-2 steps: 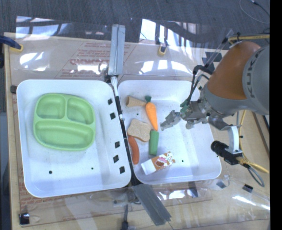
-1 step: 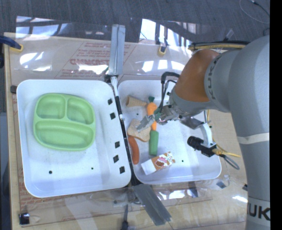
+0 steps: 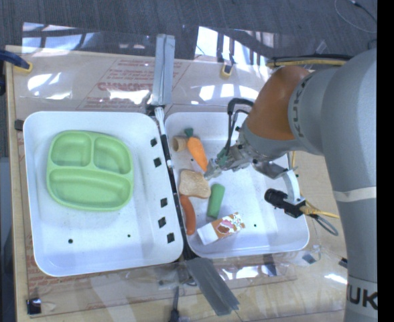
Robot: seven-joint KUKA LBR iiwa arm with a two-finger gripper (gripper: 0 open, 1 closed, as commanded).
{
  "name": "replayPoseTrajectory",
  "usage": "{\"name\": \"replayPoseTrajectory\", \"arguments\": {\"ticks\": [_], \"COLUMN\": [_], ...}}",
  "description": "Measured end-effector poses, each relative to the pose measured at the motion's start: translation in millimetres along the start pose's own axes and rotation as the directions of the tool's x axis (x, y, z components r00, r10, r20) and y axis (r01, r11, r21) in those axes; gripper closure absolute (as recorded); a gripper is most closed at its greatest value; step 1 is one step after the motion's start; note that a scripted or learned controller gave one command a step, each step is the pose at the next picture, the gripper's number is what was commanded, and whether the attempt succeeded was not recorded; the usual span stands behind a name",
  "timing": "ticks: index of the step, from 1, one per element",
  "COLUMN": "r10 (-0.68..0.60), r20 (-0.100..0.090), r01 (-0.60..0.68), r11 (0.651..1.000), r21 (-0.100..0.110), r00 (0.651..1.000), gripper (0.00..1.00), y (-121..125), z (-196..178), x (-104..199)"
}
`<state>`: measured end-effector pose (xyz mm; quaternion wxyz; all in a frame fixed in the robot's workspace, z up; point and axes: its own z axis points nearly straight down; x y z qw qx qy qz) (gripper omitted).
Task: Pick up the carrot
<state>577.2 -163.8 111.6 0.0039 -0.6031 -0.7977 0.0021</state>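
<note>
The carrot (image 3: 196, 152), orange with a green top, lies slanted near the far left of the right bin (image 3: 287, 228). My gripper (image 3: 218, 164) hangs low in that bin just to the carrot's right, at its lower end. From this angle I cannot see how its fingers stand, and the carrot lies beside them, not clearly between them.
Near the carrot lie a slice of toast (image 3: 194, 184), a green cucumber piece (image 3: 215, 200), a sausage (image 3: 188, 214) and a small printed carton (image 3: 222, 227). A tan piece (image 3: 179, 143) sits by the carrot's top. The left bin (image 3: 36, 233) holds a green divided plate (image 3: 90, 171).
</note>
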Motion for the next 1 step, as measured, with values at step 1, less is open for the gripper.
{"name": "replayPoseTrajectory", "arguments": {"ticks": [1], "r10": [-0.302], "r20": [0.006], "r01": [0.302], "r11": [0.953], "r21": [-0.005], "r00": [0.953], "gripper": [1.00], "y": [69.9], "z": [-80.1], "x": [68.7]}}
